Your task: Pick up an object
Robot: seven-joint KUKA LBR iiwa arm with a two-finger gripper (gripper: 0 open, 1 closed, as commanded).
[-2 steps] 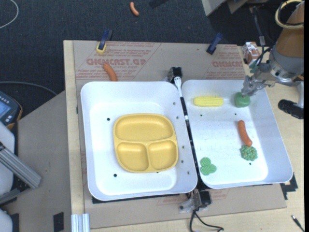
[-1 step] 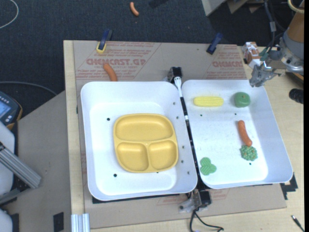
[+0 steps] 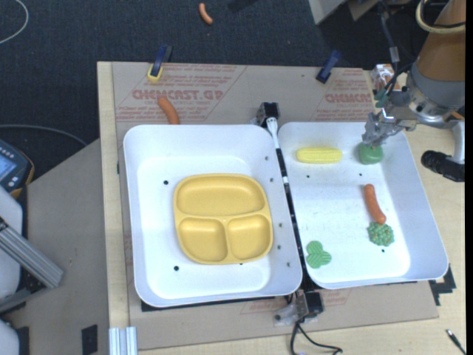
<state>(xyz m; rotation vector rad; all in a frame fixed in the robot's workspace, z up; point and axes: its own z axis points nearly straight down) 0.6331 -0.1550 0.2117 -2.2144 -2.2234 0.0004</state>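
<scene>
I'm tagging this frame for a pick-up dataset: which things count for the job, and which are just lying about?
For the job, in the right bin:
gripper, right above the green round piece
yellow corn
orange carrot
green broccoli
green leaf piece

Lying about:
yellow divided tray in the left bin
orange piece on the board
orange piece on the floor

a yellow divided tray (image 3: 222, 218) sits in the left bin (image 3: 140, 198); an orange sausage (image 3: 169, 110) lies on the cardboard (image 3: 222, 87).

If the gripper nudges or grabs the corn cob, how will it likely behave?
The corn cob looks rounded and elongated, lying on its side on the right bin's smooth floor, so it may roll when nudged. It looks like moulded plastic: probably stiff, light, perhaps slippery.
</scene>
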